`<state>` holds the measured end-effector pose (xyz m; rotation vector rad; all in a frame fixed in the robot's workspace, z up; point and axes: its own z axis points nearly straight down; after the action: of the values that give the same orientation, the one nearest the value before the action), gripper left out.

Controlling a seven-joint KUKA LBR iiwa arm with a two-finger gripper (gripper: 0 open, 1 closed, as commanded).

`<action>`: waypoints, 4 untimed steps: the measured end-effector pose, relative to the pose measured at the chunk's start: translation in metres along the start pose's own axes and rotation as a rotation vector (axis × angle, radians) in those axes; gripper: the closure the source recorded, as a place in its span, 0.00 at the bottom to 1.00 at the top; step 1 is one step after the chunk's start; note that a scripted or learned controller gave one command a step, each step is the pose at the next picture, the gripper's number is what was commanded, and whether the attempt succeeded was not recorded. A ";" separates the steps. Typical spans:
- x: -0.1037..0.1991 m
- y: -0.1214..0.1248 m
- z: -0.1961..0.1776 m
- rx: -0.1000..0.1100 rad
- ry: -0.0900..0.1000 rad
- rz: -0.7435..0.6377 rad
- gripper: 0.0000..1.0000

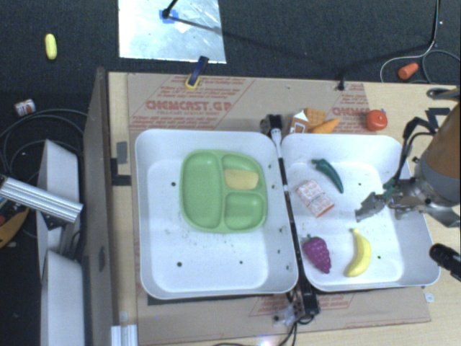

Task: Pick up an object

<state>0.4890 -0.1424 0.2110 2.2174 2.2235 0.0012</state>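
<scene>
Left bin (162, 265) holding a green divided plate (222, 192) with a yellow piece (241, 178) in its upper right compartment; right bin (410, 271) holding a purple grape bunch (317, 253), a patterned packet (315, 197), a green pepper (328, 172) and a banana (359, 253); gripper (369, 206) above the banana, nothing visibly held, finger state indiscernible.

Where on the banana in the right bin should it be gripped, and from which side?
Probably across the banana's thick middle, coming straight down, fingers closing on its two long sides. It lies flat, nearly lengthwise toward the bin's front edge, apart from the grapes.
</scene>
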 end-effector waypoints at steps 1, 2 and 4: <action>-0.016 -0.006 0.124 0.012 0.003 0.004 0.00; -0.001 0.066 0.126 -0.005 0.000 -0.005 0.00; -0.013 0.159 0.119 -0.017 -0.007 -0.004 0.00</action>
<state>0.6478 -0.1553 0.0922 2.2013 2.2157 0.0120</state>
